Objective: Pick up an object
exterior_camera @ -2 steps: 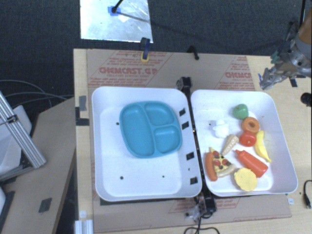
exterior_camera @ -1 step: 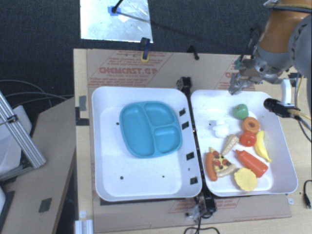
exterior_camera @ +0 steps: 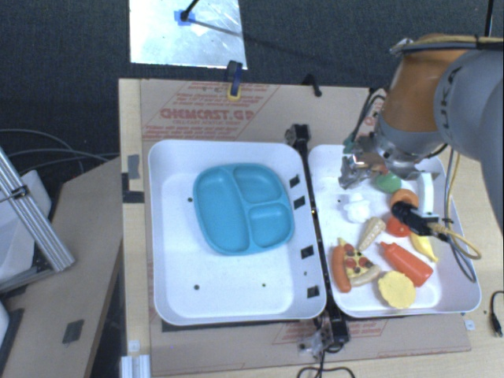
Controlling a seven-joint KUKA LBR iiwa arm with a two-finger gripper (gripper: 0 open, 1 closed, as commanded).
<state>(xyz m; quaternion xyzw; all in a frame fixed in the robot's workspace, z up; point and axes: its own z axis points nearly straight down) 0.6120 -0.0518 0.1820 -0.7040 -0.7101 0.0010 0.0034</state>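
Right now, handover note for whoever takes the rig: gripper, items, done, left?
Gripper: low over the back of the right bin, above the white piece; no item visibly between its fingers.
Items: toy food lies in the right bin: green piece, pizza slice, hot dog, red bottle, yellow round, banana.
Left bin: blue divided plate.
Done: no pick confirmed.
Left: grasp one item and lift it.

Two white bins (exterior_camera: 169, 290), one blue tray (exterior_camera: 240, 209), one pizza slice (exterior_camera: 361, 266).
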